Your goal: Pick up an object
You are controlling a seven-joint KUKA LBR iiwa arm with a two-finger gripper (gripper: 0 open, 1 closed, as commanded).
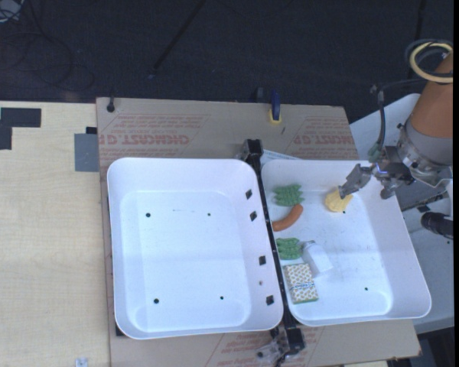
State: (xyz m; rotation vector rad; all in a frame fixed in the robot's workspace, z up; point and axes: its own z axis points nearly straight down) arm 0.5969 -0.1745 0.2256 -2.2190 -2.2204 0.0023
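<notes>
Going L to R: the worktop (38,243) is pale wood on the left w/ a cardboard sheet under the two bins; the left bin (134,178) comes first, nothing to grasp there by the look of it, so the job is on the right side. The right bin (402,281) has the candidates: along its left wall a green leafy toy (288,195), just below it an orange sausage-like piece (288,218), then a second green item (288,247) w/ a small whitish block (318,259) just beside it, and nearest the camera a patterned flat packet (301,283). Further right, near the bin's far side, a yellow object (336,201), well apart from the rest. The pincer (353,183) sits low right at that yellow object; one dark finger seems to touch its upper right edge, but whether the fingers are apart or together I can't tell, too small & blurred. Arm (432,121) comes in from the right, grey w/ orange band. Step in hand, imo: approach/grasp on the yellow object, not yet lifted, it looks to rest on the bin floor. Next move calls for fingers straddling it squarely, closing firm, then a straight lift clear of the rim; an off-centre close could nudge it away instead
</notes>
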